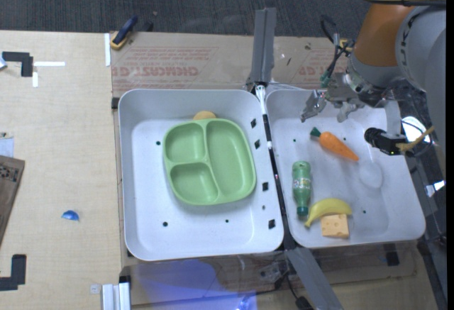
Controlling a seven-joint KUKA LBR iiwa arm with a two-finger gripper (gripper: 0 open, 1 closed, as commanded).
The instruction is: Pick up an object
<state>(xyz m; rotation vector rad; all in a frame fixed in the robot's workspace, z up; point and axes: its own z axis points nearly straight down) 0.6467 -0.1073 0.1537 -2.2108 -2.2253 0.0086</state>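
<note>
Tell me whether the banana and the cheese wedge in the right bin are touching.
Touching. The camera view shows the banana lying against the top of the cheese wedge, no gap between them.

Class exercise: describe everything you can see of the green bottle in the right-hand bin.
The green bottle is small, made of what looks like see-through green plastic with a pale label around its middle. It lies on its side on the floor of the right bin, near that bin's left wall, its long axis running roughly front to back. Its lower end sits close to the banana; whether they touch is unclear. Nothing grips it.
</note>
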